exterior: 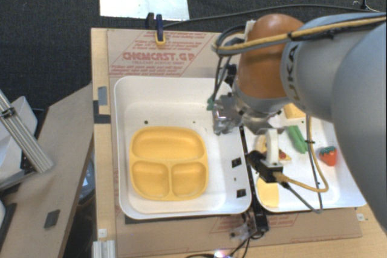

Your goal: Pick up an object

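- Camera view, step in hand: the arm [326, 69] reached in from the right, and its wrist hung over the wall shared by the two bins. The jaws [221, 124] sat low at the right edge of the left bin [121, 130]. Nothing showed between them, and whether they stood open or closed could not be told. Judged as the approach stage of the pick, with no object yet taken.
- Where the pickable things lay: a yellow tray [170, 161] lay flat in the left bin, left of and below the jaws and apart from them. The smaller items lay in the right bin [351, 187], partly hidden by the arm.
- Next move, as judged: the jaws needed to settle on one object and centre over it. The tray looked wide and shallow, so a rim grasp seemed the only purchase there; the small pieces on the right seemed the easier fit.
- Count, bins: two, white, side by side on the table.
- Count, tray: one, three compartments.
- Count, right bin items seen: one green piece [296, 138], one red piece [328, 155], one yellow piece [269, 194], one pale yellow piece [294, 111] near the arm; others may have been hidden.
- Count, clamp [159, 27]: one, on the board's far edge.
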Motion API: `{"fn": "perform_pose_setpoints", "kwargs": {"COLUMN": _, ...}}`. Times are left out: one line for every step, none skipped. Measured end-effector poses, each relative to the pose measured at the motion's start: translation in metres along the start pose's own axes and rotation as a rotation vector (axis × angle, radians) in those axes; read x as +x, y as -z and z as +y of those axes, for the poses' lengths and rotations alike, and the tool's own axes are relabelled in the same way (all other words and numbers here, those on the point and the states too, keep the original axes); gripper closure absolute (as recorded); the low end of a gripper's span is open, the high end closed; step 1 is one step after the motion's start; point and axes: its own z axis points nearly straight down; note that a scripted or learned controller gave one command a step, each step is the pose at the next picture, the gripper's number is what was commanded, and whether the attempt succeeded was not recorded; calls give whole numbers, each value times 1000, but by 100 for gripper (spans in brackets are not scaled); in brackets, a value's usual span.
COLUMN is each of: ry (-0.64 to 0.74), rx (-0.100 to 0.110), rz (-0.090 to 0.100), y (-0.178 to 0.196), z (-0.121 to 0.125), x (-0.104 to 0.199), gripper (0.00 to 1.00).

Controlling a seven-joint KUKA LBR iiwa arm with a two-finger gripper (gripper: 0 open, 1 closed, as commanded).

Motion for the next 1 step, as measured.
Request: {"fn": "perform_pose_setpoints", "kwargs": {"ry": -6, "rx": -2, "rz": -1, "y": 0, "z": 1, "x": -3, "gripper": 0}}
